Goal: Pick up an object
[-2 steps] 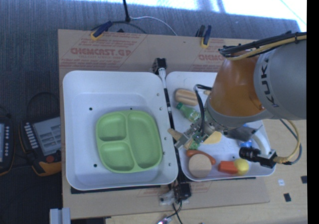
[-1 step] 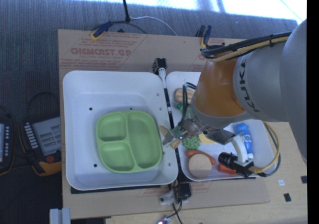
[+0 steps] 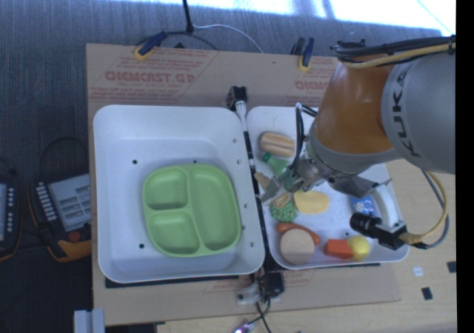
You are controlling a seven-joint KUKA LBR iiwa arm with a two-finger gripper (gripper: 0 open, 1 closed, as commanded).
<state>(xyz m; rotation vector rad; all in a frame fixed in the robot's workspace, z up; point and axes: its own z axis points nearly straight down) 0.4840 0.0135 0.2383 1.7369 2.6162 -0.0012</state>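
The gripper hangs low in the right bin over the green toy beside the yellow piece, its fingers slightly parted with nothing visibly between them, so the pickup looks not yet done.

Small toy foods lie jumbled in right bin
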